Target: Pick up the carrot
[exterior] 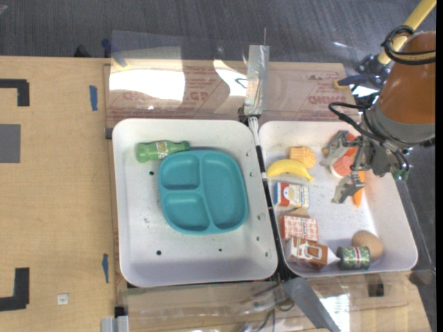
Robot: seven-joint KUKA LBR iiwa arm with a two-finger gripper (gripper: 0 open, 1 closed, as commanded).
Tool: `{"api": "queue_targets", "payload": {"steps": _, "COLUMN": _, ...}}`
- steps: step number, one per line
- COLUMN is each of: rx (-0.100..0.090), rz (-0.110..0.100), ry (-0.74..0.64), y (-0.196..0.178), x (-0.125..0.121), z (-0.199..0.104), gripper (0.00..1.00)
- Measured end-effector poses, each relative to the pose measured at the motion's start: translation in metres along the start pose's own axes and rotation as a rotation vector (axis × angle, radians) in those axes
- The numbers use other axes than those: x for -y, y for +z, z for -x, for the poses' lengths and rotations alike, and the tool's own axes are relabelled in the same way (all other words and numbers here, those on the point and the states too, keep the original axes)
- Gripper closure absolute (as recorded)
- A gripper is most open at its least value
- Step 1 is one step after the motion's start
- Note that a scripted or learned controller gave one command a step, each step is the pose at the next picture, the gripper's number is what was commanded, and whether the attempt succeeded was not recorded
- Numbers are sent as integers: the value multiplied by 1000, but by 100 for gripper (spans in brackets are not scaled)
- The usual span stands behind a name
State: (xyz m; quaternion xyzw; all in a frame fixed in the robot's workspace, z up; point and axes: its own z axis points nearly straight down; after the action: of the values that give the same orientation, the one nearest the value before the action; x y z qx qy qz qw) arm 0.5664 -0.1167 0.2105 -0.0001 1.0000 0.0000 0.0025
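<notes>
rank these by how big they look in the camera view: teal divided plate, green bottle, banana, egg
1. teal divided plate, by far the largest
2. green bottle
3. banana, only slightly smaller in spread than the bottle, so that ranking is close
4. egg, the smallest

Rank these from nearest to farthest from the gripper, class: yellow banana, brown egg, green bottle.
Measured from the gripper in the right bin:
1. Yellow banana, same bin, toward the divider.
2. Brown egg, same bin's near corner.
3. Green bottle, left bin's far side.

The carrot [358, 196] lies mostly hidden behind the gripper [348, 184].
</notes>
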Motion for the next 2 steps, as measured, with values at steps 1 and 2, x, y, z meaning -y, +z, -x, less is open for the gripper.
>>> {"api": "queue_targets", "payload": {"steps": 1, "rx": 8, "rz": -2, "ry": 68, "y": 113, "x": 62, "z": -7, "gripper": 0}}
{"api": "queue_targets", "payload": {"steps": 2, "rx": 10, "rz": -2, "ry": 66, "y": 104, "x": 61, "z": -6, "gripper": 100}}
